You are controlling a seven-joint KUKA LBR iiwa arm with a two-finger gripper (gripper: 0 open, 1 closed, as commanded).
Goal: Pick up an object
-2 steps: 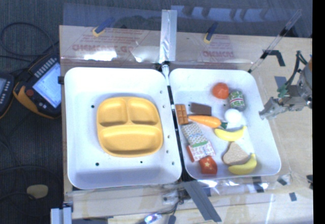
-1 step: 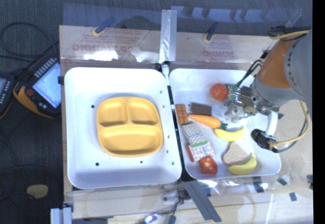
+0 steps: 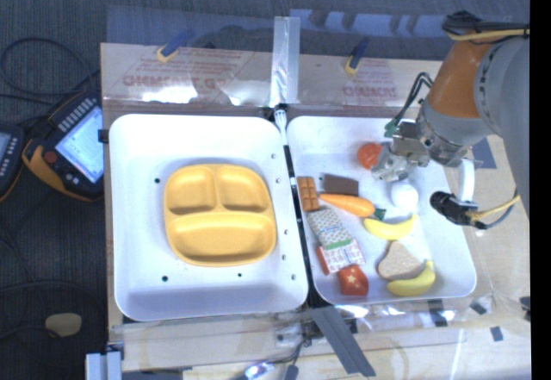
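The right bin [image 3: 331, 141] holds toy food: a red tomato [image 3: 369, 154], a white egg [image 3: 403, 196], an orange carrot [image 3: 346, 204], two yellow bananas [image 3: 389, 227] [image 3: 411, 283], a bread slice [image 3: 399, 263], a strawberry [image 3: 353, 281], a brown chocolate bar [image 3: 339, 184], a wafer [image 3: 307, 193] and a patterned packet [image 3: 331, 228]. My gripper [image 3: 393, 165] hangs low over the bin, just right of the tomato and above the egg. Nothing shows between its fingers.
A yellow divided plate [image 3: 220, 213] lies in the left bin [image 3: 138, 154]. A teach pendant [image 3: 65, 150] and cables rest on the floor at left. The arm's grey body and orange band [image 3: 456, 81] cover the right bin's far right corner.
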